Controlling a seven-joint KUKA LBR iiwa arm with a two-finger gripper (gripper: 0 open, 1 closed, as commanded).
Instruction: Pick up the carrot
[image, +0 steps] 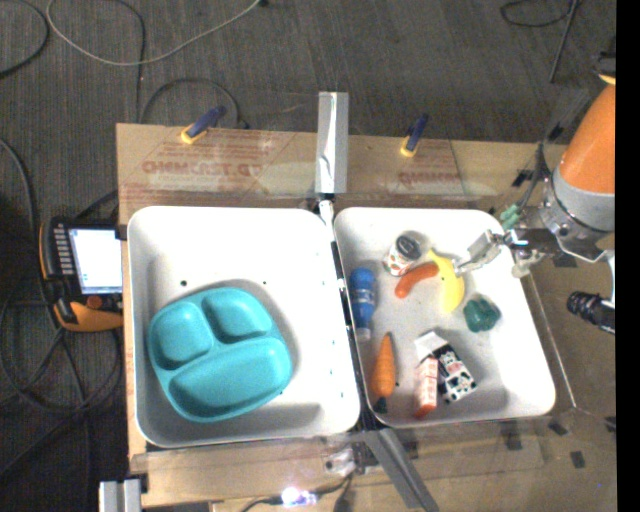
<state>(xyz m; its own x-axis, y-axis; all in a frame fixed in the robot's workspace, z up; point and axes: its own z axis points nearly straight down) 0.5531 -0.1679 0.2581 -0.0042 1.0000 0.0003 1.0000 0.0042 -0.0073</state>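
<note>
I am looking down on a robotics lab test cell, not a home. My two shallow white plastic bins (236, 222) sit on a brown cardboard-covered bench (230, 160) pinned by blue and yellow spring clamps (202, 124) along its far edge. Loose black cables (90, 45) trail over dark grey carpet, and an orange-cased handheld control pendant (85, 272) rests off the bench's left edge.

Orange carrot (384, 366) lying lengthwise at right bin's lower-left floor

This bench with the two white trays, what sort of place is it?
Probably a robotics lab. A grey arm with an orange band reaches over the right bin of toy food, including a carrot, and loose cables run across the carpet.
</note>
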